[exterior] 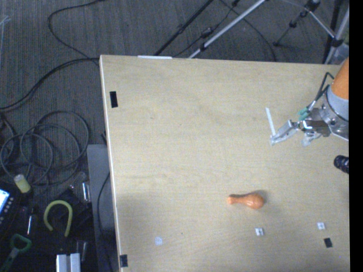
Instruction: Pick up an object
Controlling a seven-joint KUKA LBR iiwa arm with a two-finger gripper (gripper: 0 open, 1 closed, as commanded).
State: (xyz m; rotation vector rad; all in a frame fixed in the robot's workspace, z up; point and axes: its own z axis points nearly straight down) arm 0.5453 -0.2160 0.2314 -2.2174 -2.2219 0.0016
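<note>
Orange pear-shaped object [247, 200] lay on the surface [187, 152], near side, right of centre. I judged it light, smooth, likely to roll; I would grip its bulbous end. My tool [277, 131], far right, stood wide and held nothing.

The small orange pear-shaped object [247, 200] is laid on the pale wooden bench top [187, 152] toward five o'clock, well apart from the grey two-finger gripper [275, 130], which is placed at about three o'clock, while coiled black cables [45, 146] are spread on the floor at nine o'clock.
</note>
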